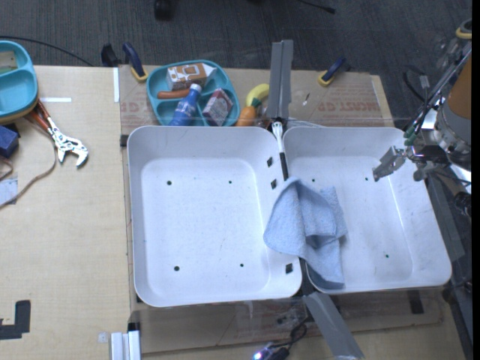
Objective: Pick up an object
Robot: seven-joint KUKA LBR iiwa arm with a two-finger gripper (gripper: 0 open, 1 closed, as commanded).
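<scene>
A crumpled light blue cloth (309, 229) lies across the divide between the two white bins, mostly in the right bin (390, 272), with one corner hanging over into the left bin (150, 276). My gripper (397, 160) hovers at the right bin's upper right edge, well right of the cloth and apart from it. Nothing shows between its fingers.
Behind the bins stands a blue compartment tray (159, 88) with a small box, a bottle and packets. A banana and carrot toy (255, 103) lie next to it. Clamps (133, 61) sit on the back edge. A wrench (66, 145) and a blue dish (13, 81) are on the left.
</scene>
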